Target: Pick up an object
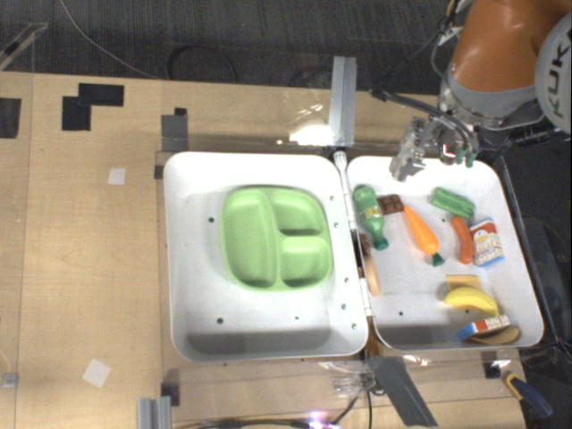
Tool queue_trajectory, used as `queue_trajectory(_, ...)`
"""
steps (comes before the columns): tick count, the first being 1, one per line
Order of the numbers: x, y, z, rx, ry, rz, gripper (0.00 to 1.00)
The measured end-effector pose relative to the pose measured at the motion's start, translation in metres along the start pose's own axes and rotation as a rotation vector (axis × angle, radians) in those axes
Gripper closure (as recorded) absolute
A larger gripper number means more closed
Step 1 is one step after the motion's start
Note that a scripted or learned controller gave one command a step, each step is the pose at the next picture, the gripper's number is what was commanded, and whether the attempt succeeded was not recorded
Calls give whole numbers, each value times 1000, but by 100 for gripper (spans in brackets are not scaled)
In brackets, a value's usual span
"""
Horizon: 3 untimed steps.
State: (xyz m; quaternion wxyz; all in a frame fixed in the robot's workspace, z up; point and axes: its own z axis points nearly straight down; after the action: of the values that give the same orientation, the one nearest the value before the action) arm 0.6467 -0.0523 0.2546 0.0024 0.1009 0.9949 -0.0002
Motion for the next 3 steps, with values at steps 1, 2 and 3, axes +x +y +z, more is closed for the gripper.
queue_trajectory(1,6,42,-8,-2,2,-72,100)
queue_trajectory(2,4,43,-18,-3,-2,-73,100)
queue_trajectory(3,2,44,-28,-4,-5,-75,100)
